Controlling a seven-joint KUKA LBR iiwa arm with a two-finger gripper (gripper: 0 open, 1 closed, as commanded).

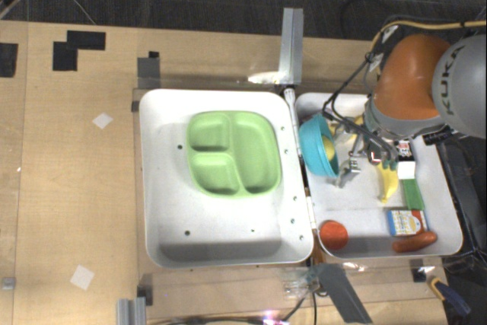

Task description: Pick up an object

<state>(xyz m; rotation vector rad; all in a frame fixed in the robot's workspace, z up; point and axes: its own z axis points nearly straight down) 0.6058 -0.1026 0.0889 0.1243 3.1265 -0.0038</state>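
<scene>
Two white bins sit side by side on the bench. The left bin (163,164) holds a green divided tray (232,152), lying flat at its middle, apart from all four walls, with bare white floor on every side, widest along the near wall.

The right bin (449,228) is crowded. A blue bowl (313,147) leans on its edge against the left wall, hard by the divider between the bins, with something yellow inside it. Just right of it the gripper (348,173) hangs low over the bin floor, under the orange wrist band (407,76) of the arm (460,76), which comes in over the far right corner. Cables and brackets clutter the gripper, and whether it is open or closed cannot be told; nothing can be seen between its tips.

Right of the gripper lies a banana (389,183), and beside that a green block (413,194) with a white block (405,170) at its far end. Nearer, a blue box (404,222) lies just beyond a red sausage-shaped piece (415,241), which rests along the near wall. An orange-red ball (333,234) sits in the near left corner, touching or nearly touching both walls.

The open floor in this bin is the patch between the bowl, the ball and the banana, right below the gripper.
</scene>
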